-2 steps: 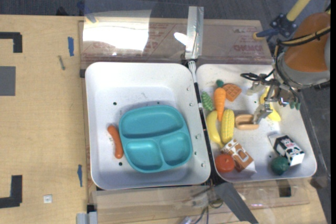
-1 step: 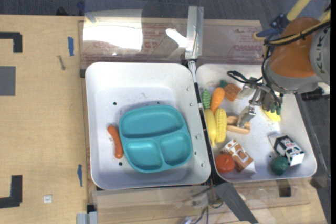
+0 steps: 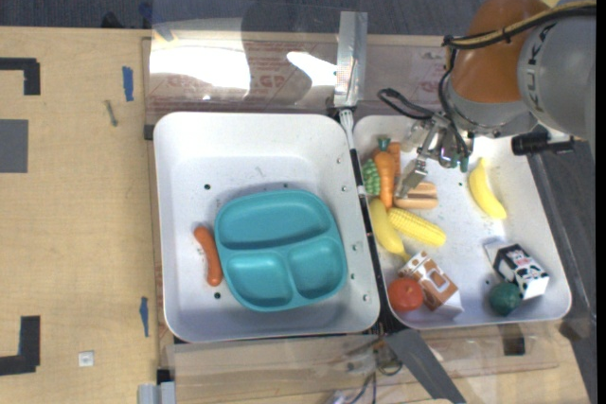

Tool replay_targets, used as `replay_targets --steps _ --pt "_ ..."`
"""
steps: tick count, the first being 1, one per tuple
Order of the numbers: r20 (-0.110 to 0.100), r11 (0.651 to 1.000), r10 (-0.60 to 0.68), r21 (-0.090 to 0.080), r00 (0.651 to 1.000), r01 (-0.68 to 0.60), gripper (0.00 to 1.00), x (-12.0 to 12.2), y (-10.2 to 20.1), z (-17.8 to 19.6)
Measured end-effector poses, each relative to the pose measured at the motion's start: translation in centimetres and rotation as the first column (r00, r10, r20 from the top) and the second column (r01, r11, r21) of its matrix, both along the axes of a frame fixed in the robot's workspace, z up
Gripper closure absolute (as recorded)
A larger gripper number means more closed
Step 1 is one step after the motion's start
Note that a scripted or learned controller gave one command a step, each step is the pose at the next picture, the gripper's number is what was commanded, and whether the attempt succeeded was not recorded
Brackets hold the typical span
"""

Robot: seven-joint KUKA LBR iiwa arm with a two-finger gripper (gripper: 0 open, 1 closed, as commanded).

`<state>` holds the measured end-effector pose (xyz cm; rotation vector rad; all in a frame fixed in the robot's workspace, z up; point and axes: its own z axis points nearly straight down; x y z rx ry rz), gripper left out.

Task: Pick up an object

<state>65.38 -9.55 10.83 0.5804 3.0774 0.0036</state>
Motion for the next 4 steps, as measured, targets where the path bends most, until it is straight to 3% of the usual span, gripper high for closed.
replay_targets --steps 1,2,3,4 --pt "0.001 1.000 -0.017 -0.001 1.000 0.017 0.00 -6.2 -1.4 -1.9" --pt "-0.014 0.969 -0.246 -0.002 0.969 0.246 0.00 0.2 -0.1 -1.9" --pt "0.004 0.970 -0.243 -0.002 0.970 0.243 1.00 0.6 -0.1 -0.7" --pt "-0.010 0.956 -0.295 -0.002 0.956 0.295 1.00 -0.7 5.9 4.7"
